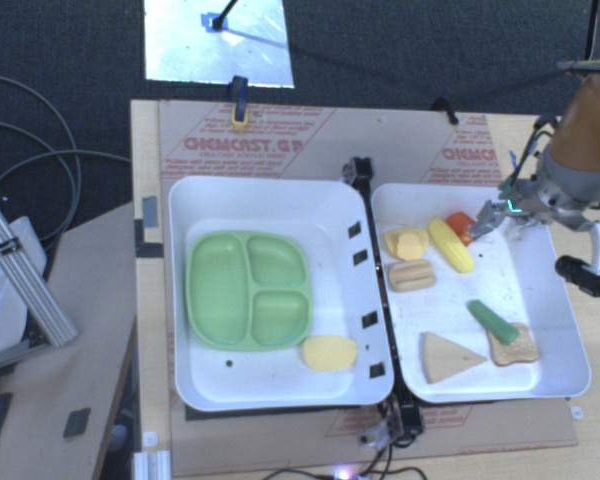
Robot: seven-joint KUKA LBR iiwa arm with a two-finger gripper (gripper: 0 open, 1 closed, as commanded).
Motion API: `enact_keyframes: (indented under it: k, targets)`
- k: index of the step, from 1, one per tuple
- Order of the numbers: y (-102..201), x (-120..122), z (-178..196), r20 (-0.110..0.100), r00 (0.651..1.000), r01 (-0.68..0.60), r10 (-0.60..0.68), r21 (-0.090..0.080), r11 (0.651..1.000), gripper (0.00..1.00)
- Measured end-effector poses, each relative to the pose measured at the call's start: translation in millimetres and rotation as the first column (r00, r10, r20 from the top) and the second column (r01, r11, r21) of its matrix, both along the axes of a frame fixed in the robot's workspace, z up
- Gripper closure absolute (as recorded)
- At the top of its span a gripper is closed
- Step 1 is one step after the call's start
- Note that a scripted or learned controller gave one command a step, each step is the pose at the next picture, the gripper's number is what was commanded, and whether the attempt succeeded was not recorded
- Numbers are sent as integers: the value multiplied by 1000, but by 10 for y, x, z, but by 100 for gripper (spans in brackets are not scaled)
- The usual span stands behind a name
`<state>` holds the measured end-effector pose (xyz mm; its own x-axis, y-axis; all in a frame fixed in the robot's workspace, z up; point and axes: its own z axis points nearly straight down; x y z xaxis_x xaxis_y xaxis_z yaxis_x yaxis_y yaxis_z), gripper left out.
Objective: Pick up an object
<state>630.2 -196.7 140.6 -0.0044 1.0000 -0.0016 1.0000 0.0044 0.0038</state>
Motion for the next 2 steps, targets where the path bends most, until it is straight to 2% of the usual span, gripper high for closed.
enact_keyframes:
  k: [1,2]
  targets:
    - [-89,346,-417,6,1000,3,-3,-1,1000,0]
    - [-107,429,-474,9,1000,-1,1,-2,1000,0]
